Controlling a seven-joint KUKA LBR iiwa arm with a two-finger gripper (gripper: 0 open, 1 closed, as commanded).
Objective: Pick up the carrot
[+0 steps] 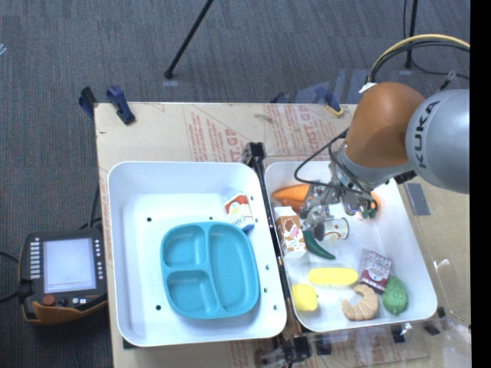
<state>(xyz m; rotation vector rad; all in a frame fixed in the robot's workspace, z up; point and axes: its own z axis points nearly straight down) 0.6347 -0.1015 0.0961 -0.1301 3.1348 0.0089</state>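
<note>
1. My claw [326,209] hangs low over the right bin [418,263], its metal parts tangled in cables; I cannot tell its state.
2. The carrot [288,195] lies at that bin's upper left, just beside the claw on its left, long axis running left to right, one end passing under my wrist.
3. I judge a short shift left would centre me over it.
</note>
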